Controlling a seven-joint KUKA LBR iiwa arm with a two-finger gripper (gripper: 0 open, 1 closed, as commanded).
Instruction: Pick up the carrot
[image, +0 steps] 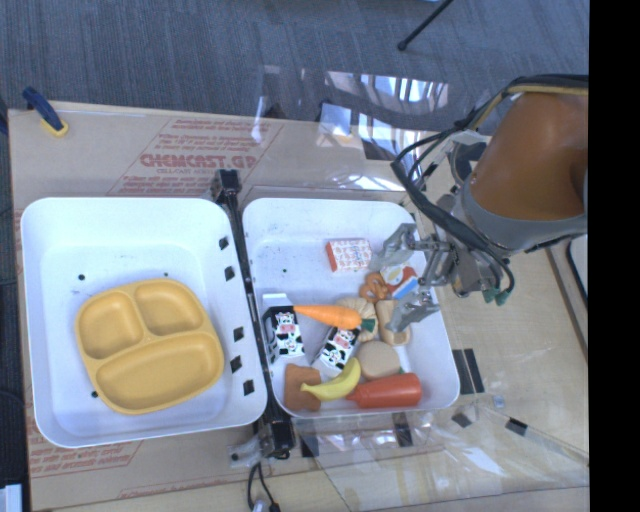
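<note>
With fingers spread apart and gripping nothing, the gripper (407, 277) hangs near the right bin's (262, 222) right wall, the carrot (329, 315) lying just left amid crowded toys, bare floor toward the far-left corner.

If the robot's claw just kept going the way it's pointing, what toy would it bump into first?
Probably the small pile of toy food beside the carrot's thick end. The gripper reaches in from the right over the right bin, pointing down and left at that pile. Its height above the pile is hard to judge.
</note>
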